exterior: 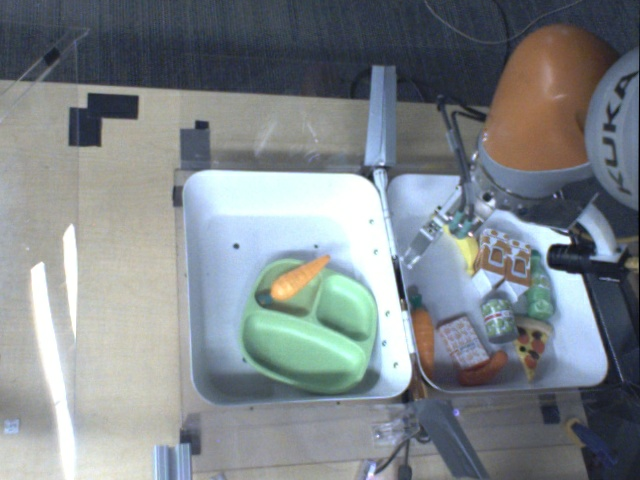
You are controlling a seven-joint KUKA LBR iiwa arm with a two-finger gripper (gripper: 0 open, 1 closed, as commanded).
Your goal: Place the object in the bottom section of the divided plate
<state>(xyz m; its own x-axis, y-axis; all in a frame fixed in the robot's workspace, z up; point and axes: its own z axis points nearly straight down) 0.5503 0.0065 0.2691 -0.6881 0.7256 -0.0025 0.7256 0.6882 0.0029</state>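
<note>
Worktop: pale wood-coloured surface with black tape marks at its far left; dark carpeted floor lies beyond it.
Right bin, near end: toy foods crowd this corner. A pizza slice lies beside a reddish sausage-like piece, and a checked cracker-like block sits just above that piece.
Second carrot: lies along the right bin's left wall, near the divider between the bins.
Green can: stands near the middle of the right bin, with a green bottle just to its right.
Left bin: shallow and white, holding the green divided plate in its nearer half.
Divided plate: the large bottom section faces the viewer; two smaller sections sit behind it.
Carrot: orange, lying tilted across the far-left small section, its tip reaching over the plate's far rim. It is not in the bottom section.
Waffle-like biscuit: brown with white lines, in the right bin's far half, next to a yellow piece.
Tool: low over the far left part of the right bin, well apart from the carrot on the plate; whether it is apart or together cannot be told.
Arm: grey with the orange band, reaching in from the right, above the right bin.
</note>
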